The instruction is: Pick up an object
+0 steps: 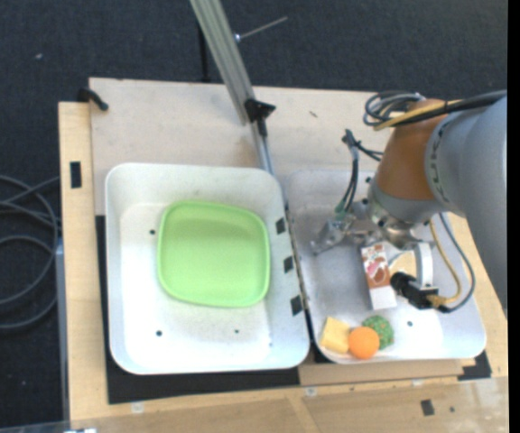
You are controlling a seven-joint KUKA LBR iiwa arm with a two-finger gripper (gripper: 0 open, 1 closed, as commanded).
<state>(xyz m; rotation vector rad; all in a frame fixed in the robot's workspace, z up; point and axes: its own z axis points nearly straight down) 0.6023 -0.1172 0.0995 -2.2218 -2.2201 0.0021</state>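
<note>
My gripper hangs over the upper middle of the right bin, below the orange band of the arm. A small white and red packet lies just beneath and in front of it, partly covered by the wrist hardware. At the bin's front edge a yellow block, an orange ball and a green knobbly object sit close together. I cannot see anything held in the gripper.
A light green square plate lies in the left bin. A metal strut slants down to the divide between the bins. Cables loop around the wrist.
</note>
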